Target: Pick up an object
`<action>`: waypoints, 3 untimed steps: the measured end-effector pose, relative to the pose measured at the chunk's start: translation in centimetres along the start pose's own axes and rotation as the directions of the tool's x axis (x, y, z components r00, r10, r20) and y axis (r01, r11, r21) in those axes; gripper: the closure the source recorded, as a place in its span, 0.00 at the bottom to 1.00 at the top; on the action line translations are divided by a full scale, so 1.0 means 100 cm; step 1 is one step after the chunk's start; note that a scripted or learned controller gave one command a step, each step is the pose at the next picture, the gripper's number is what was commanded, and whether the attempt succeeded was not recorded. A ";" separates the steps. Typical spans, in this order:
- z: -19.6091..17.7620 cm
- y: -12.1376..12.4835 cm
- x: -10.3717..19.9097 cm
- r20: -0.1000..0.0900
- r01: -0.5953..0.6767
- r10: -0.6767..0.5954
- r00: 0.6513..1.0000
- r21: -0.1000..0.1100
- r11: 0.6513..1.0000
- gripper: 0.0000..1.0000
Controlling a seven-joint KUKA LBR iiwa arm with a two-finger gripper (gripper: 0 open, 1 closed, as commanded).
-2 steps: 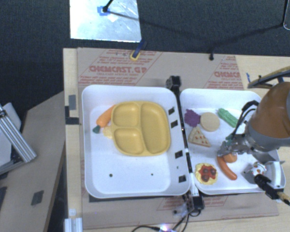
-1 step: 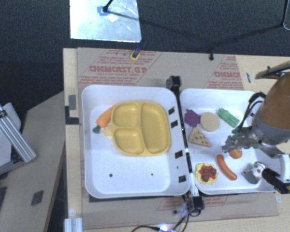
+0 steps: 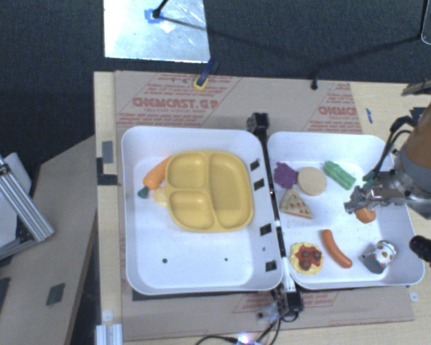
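My gripper [image 3: 360, 201] hangs low over the right side of the right bin [image 3: 388, 149]. A small orange item [image 3: 365, 215] lies directly under its tip, partly covered by it. Whether the gripper touches it is not clear. Other toy foods lie in this bin: a purple grape bunch [image 3: 285, 173], a round tan bun [image 3: 312, 181], a green piece [image 3: 339, 174], a triangular wedge [image 3: 296, 205], a red sausage [image 3: 336, 249], a small pizza [image 3: 307, 257] and a grey-white object [image 3: 377, 256].
The left bin [image 3: 140, 250] holds a yellow divided plate [image 3: 205, 190] with a toy carrot [image 3: 156, 172] at its left edge. A black divider [image 3: 270, 200] runs between the bins. The arm's grey body [image 3: 424, 167] overhangs the right bin's right rim.
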State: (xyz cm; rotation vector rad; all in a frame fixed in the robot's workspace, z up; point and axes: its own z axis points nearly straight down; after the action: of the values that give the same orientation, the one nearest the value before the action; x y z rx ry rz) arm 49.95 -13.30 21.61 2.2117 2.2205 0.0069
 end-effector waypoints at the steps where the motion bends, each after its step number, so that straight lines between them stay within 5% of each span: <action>1: -0.009 0.001 0.000 -0.001 0.000 0.000 1.000 0.006 1.000 1.00; 2: -0.006 0.046 0.029 -0.003 0.004 -0.004 1.000 0.004 1.000 1.00; 3: -0.017 0.066 0.066 -0.004 0.005 -0.005 1.000 0.005 1.000 1.00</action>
State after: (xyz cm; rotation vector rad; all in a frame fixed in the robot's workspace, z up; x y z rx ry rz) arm 56.49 -6.69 23.37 2.2103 2.2300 0.0059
